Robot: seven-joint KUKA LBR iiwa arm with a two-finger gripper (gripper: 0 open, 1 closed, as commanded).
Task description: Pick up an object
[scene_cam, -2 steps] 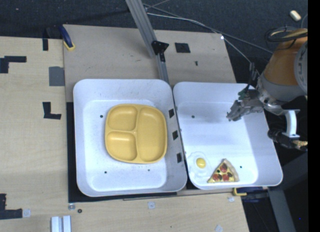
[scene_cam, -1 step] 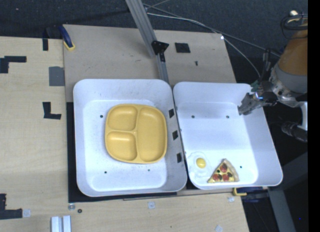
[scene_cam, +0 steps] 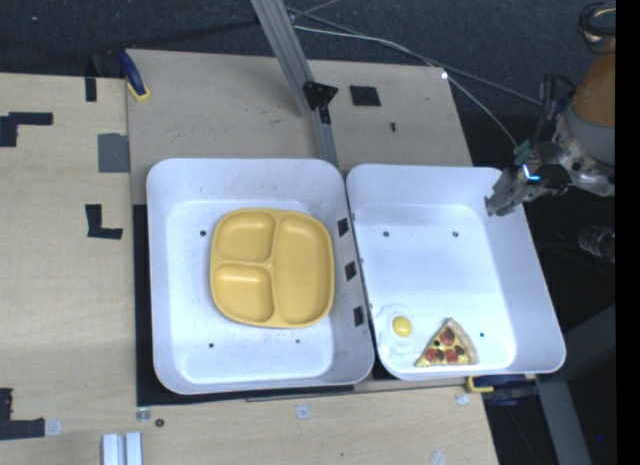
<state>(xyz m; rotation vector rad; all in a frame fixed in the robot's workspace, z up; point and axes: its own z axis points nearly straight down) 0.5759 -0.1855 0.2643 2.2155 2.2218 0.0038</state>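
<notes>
**Gripper at the right bin's edge, objects untouched**

While the arm (scene_cam: 590,113) reached in from the right, its gripper (scene_cam: 503,199) hung over the upper right rim of the right bin (scene_cam: 440,243); whether the pincer was apart or together could not be told. A pizza slice (scene_cam: 447,344) and a fried egg (scene_cam: 400,326) lay near that bin's front wall, well apart from the gripper. A yellow divided plate (scene_cam: 272,268) sat in the left bin (scene_cam: 180,253).
</notes>
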